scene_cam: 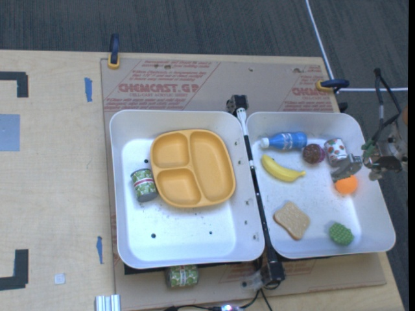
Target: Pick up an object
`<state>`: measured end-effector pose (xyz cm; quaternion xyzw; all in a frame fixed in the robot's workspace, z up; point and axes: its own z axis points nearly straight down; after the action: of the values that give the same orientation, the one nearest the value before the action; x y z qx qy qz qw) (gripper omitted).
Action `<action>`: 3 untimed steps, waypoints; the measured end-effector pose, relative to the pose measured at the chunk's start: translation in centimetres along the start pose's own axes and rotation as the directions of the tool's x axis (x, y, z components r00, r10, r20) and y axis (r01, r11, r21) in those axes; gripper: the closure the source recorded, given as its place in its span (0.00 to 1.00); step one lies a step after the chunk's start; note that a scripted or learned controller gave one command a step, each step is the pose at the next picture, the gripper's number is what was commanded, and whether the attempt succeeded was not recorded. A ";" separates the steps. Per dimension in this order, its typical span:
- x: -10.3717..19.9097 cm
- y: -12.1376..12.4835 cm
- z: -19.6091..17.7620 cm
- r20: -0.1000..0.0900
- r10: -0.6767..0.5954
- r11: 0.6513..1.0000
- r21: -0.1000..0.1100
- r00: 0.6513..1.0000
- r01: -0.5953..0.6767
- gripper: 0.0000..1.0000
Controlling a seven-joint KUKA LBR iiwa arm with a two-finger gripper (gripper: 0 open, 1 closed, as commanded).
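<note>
Down on the table (52, 193) sit two white bins side by side. The left bin (188, 238) holds a yellow divided plate (192, 167) with a small green-labelled can (143, 184) touching its left edge. The right bin (373, 229) is the busy one: a blue bottle (285, 140) lying on its side near the top, a banana (281, 169) just below it, a slice of toast (292, 219), a green bumpy piece (340, 233) in the lower right corner, a dark red round thing (314, 153), a white cup with red spots (335, 149) and an orange ball (347, 185).

The gripper (353, 164) comes in from the right edge, low over the right bin, sitting just above the orange ball and just below the spotted cup. The tip is dark and blurred, so whether it is spread wide or pinched narrow, I cannot tell. Nothing is visibly lifted; every item looks settled on the bin floor. I'd call the pick not yet done, with the approach made and the grab and lift left to do.

Writing: red print on the board (214, 83) under the bins reads something like "CHEMCAST GP", partly covered. A second can (182, 276) lies outside, below the left bin; its label is too small to read.
</note>
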<state>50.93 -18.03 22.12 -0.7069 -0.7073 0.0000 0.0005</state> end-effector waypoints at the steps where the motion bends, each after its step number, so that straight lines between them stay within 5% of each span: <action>1: 2.0 4.9 13.5 0.002 -0.001 1.000 -0.007 1.000 0.001 0.00; 2: 7.0 5.4 13.5 -0.001 -0.001 1.000 -0.004 1.000 0.001 0.00; 3: 8.2 5.9 13.5 0.003 0.000 1.000 -0.006 1.000 0.000 0.00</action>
<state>56.80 -9.78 8.66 -0.7070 -0.7072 -0.0011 -0.0027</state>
